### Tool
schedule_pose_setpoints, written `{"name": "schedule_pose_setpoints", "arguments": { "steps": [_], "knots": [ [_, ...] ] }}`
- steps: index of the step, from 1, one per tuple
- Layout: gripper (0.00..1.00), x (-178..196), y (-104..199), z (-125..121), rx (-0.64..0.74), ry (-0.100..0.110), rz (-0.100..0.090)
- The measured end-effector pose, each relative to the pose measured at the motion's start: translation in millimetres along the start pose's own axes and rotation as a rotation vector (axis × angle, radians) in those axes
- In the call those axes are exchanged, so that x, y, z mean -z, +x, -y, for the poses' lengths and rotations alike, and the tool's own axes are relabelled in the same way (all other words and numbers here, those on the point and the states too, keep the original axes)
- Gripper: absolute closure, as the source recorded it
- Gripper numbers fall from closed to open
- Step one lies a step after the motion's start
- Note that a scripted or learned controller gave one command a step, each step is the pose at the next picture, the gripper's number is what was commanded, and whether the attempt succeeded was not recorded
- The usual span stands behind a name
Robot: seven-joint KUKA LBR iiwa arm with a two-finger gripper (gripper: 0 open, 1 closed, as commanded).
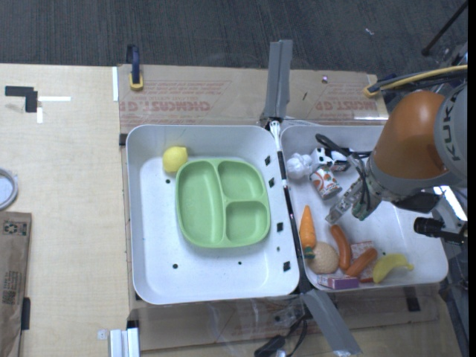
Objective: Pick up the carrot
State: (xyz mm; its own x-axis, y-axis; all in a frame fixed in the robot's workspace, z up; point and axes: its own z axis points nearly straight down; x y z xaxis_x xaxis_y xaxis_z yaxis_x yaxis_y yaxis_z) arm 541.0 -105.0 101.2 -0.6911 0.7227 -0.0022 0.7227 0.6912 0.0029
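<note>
Pincer (343,207) hovers with fingers apart, nothing in it; carrot (306,227) sits at its 8 o'clock, so next it needs lowering there.

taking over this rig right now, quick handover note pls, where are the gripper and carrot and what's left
Gripper: hangs over the right bin, holding nothing; whether its fingers are open or shut is hard to tell from this angle.
Carrot: lies in the right bin against its left wall, tip pointing away from the camera, next to a round bun and two sausages. It sits to the camera's left of the gripper, apart from it.
Left bin: green divided plate and a lemon.
Done: nothing yet; the carrot is not lifted.
Left: move over the carrot, descend, grip, lift.
</note>
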Motion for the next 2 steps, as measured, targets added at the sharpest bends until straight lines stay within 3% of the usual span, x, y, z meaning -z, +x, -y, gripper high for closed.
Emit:
{"name": "schedule_pose_setpoints", "arguments": {
  "steps": [1, 2],
  "knots": [
    [1.0, 90.0, 68.0, -0.1, -0.349, 0.004, -0.001],
    [0.0, 90.0, 68.0, -0.1, -0.349, 0.004, -0.001]
  ]
}}
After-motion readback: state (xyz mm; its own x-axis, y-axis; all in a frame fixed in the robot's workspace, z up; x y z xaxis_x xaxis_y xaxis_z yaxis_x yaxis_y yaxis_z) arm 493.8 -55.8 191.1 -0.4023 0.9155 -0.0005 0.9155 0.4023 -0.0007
